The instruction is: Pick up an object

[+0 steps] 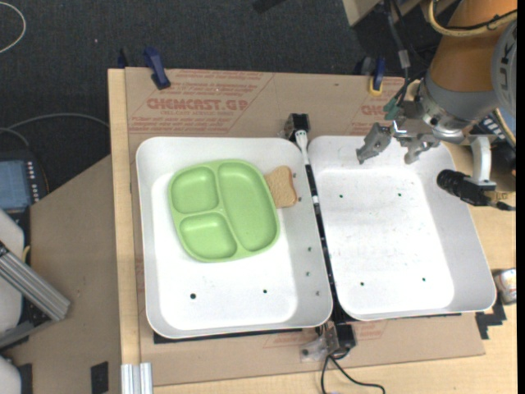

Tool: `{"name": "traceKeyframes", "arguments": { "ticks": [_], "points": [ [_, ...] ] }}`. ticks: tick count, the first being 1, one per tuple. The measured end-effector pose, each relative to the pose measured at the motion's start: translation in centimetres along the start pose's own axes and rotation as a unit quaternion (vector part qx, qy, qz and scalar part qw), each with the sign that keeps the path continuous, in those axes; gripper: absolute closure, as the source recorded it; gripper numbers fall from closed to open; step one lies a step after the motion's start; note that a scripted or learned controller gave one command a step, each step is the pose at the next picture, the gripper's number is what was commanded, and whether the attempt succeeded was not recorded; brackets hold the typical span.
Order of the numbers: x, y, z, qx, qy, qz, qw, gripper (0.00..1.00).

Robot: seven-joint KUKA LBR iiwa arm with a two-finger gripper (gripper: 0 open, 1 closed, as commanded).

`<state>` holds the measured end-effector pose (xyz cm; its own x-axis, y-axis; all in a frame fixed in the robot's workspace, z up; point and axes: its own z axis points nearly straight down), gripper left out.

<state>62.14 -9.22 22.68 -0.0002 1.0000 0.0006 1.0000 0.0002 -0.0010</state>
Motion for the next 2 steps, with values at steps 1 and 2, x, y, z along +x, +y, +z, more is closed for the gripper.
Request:
{"name": "traceKeyframes", "arguments": {
  "ticks": [1, 2],
  "points": [
    [7.86, -6.0, -8.05, -0.003, 0.001, -0.003, 1.0, 0.0],
    [7.44, -5.76, -8.66, -0.002, 0.0, 0.0, 1.0, 1.0]
  ]
}}
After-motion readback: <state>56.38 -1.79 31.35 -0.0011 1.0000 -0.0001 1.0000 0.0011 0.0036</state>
